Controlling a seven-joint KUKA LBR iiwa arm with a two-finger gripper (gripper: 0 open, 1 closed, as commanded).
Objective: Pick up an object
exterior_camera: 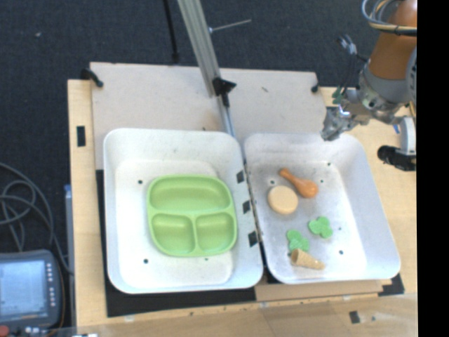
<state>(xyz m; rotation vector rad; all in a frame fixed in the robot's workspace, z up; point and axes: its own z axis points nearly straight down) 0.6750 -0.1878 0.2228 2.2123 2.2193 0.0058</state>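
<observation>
The right bin holds an orange wooden spoon-like toy, a round tan cookie, two small green clover-shaped pieces, and a tan cone. My gripper hangs over the far right corner of that bin, above and to the right of the orange toy. Nothing shows between its fingers. From this angle the finger gap is too small to read.
The left bin carries a green divided plate. A slanted metal pole rises from the divider between the bins. A screen sits at the lower left, off the bench.
</observation>
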